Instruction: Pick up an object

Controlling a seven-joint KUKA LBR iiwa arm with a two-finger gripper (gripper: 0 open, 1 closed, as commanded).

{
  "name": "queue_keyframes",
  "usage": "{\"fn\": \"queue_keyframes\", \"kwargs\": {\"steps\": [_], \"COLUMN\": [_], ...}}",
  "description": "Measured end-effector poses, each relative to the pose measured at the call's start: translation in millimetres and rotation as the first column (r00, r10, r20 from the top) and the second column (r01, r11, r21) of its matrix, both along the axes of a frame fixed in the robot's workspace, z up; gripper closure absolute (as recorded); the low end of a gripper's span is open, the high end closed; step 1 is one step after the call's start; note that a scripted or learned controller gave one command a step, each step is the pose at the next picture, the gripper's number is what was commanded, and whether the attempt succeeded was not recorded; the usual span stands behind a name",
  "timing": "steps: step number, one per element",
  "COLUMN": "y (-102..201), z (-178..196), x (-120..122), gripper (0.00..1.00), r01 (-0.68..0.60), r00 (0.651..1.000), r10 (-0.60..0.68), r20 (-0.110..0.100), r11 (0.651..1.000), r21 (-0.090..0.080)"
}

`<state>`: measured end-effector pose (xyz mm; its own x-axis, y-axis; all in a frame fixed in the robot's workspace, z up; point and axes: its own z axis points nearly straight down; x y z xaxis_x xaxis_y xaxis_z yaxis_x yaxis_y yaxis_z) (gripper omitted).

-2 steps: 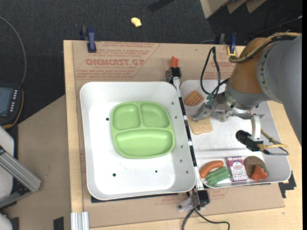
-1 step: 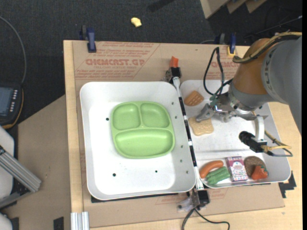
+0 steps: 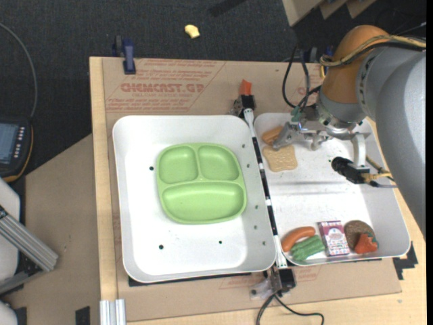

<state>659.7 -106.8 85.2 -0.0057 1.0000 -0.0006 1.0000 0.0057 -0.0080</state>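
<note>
White bins [image 3: 135,202] on cardboard-topped bench [image 3: 169,80]; dark carpet [image 3: 81,12].

The arm [image 3: 399,80] is thick and rounded, and its shell is a pale, smooth grey that looks a little glossy under the light. Above the wrist there is an orange band [image 3: 352,59], wide and curved like a collar. Thin black cables [image 3: 295,80] hang in loops at the left of this band, and a yellowish cable runs over the top of it. Under the band sits a darker grey ring, and below it the gripper [image 3: 298,133] is made of bare metal parts, silver and grey, with small brackets. A black piece [image 3: 348,170] with rounded ends sticks out at the near side.
</note>
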Motion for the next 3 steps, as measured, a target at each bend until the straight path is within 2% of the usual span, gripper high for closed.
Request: {"fn": "queue_keyframes", "kwargs": {"steps": [1, 2, 3], "y": [13, 11, 11], "z": [2, 0, 0], "x": [-20, 4, 3], "gripper": [0.0, 0.0, 0.0], "r01": [0.007, 0.0, 0.003], "r00": [1.0, 1.0, 1.0], "r10": [-0.007, 0.0, -0.003], "r20": [0.012, -0.014, -0.012], "r11": [1.0, 1.0, 1.0], "r21": [0.0, -0.001, -0.001]}}
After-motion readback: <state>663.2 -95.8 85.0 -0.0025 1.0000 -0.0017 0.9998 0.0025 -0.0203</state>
